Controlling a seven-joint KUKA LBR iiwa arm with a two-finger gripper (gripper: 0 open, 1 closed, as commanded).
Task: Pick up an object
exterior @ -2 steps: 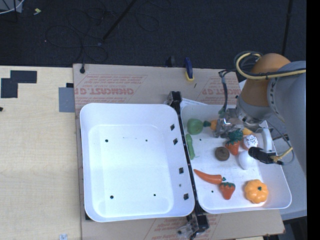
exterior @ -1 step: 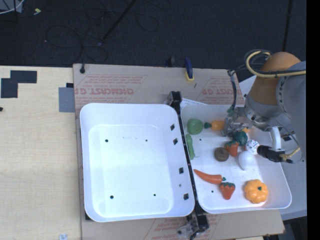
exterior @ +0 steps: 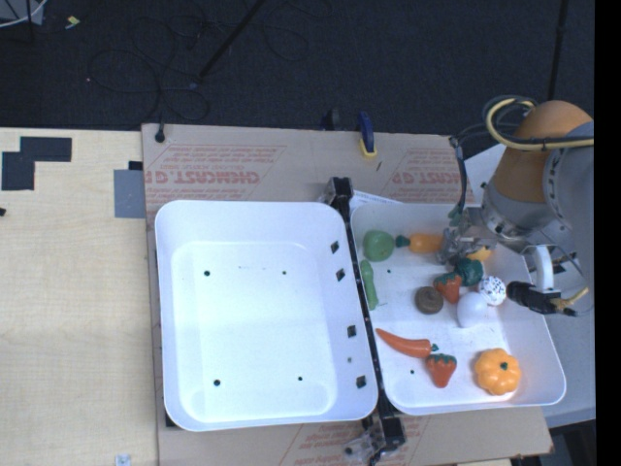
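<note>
Grey metal with an orange band above the wrist, the arm leans in from the right, and its gripper sits low over the upper right part of the right bin; the view is too small and cluttered there to tell what the tool is doing with its grip. Just beneath and beside it lies a tight cluster: a teal piece, a small red item, a white ball and a spotted white piece, with a brown round object just to the left. Any of these could serve as the thing to lift, but I judge the crowding the chief hazard, since a descent into the middle may wedge against two pieces at once. A cleaner attempt would centre on one item with free sides, straight down, and close only once the item lies plainly in the gap. Further out, the yellow-orange piece, the green vegetable, the long red chilli, the strawberry and the orange pumpkin lie more apart and look like easier targets. The left bin lies beyond, touching the right one along the middle.
</note>
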